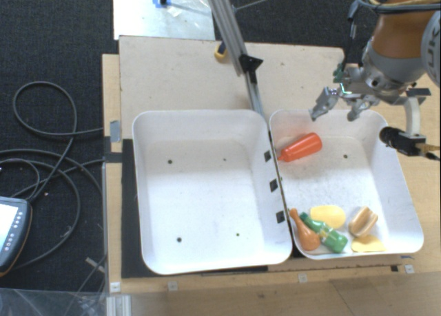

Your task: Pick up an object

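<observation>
Jaws spread wide with nothing between them hover over the right bin (406, 197), above the orange carrot (301, 147).

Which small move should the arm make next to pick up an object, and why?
Probably lower the gripper toward the near-left, onto the orange carrot-shaped toy. The gripper hangs open above the far edge of the right bin with nothing between its jaws, and that toy lies alone, nearest to it. The other toys crowd together at the near edge, which looks harder to grasp cleanly.
</observation>
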Robot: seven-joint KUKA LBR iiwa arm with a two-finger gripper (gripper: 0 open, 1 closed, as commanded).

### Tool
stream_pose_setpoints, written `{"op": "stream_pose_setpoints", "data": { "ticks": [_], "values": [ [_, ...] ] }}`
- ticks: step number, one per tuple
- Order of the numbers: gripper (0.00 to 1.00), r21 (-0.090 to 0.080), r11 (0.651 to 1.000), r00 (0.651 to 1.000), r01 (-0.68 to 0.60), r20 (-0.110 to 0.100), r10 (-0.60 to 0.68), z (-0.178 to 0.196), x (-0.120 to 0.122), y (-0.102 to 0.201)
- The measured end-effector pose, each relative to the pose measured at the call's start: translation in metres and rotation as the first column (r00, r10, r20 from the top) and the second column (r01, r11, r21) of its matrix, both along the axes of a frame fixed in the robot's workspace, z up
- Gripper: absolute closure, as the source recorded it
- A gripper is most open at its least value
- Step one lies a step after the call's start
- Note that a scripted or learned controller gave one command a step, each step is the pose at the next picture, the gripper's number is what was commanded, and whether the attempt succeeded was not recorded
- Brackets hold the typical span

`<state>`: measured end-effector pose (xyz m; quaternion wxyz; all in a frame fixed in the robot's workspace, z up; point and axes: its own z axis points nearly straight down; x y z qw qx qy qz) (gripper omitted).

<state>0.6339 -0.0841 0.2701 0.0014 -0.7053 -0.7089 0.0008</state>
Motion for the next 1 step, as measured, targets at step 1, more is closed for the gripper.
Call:
{"op": "stream_pose_setpoints", "data": {
  "ticks": [1],
  "values": [
    [0.00, -0.001, 1.000, 1.000, 0.000, 0.004, 0.000, 0.0023, 0.0006, -0.0002]
  ]
}}
